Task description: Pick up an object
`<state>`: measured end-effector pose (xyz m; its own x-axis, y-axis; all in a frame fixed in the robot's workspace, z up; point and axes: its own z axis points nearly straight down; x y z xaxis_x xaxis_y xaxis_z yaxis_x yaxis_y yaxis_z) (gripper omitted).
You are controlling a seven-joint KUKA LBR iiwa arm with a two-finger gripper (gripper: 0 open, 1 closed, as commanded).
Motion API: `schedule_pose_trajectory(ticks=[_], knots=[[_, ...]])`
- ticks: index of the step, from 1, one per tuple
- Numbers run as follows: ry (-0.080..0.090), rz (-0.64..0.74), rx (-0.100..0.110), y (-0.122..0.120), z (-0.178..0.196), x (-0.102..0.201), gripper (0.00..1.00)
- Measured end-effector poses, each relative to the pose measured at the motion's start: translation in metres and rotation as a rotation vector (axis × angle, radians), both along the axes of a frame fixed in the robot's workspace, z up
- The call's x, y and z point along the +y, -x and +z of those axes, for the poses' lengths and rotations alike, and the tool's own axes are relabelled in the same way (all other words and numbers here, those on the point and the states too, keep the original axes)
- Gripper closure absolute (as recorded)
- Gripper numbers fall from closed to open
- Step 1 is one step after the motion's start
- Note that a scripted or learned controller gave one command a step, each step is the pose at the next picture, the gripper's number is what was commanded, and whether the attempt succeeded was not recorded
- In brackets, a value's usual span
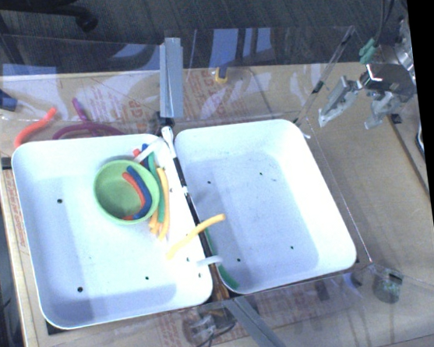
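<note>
A green bowl (127,191) with coloured sticks (161,207) is crowded against the left bin's (54,252) right edge, while the gripper (333,106), splayed wide and holding nothing, is parked beyond the right bin's (302,229) far-right corner.

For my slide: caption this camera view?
Green bowl and colored sticks in the left bin; claw parked right of both bins.

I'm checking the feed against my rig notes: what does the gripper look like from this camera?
At the view's upper right, the gripper is pale grey metal with two slim tapering fingers. Behind it sits a boxy silver-grey wrist block with white bracket pieces and a small teal-green part above. Thin dark cables run up nearby.
</note>
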<state>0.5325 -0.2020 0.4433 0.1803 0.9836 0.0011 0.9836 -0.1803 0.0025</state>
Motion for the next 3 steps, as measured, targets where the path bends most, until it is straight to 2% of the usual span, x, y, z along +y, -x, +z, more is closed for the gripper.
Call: schedule_pose_trajectory(ticks=[1, 2, 3], knots=[[-0.003, 0.109, 0.003, 0.002, -0.029, -0.001, 0.0], [-0.003, 0.12, 0.005, 0.029, -0.015, -0.003, 0.0], [-0.001, 0.13, 0.0, 0.022, -0.012, -0.005, 0.0]])
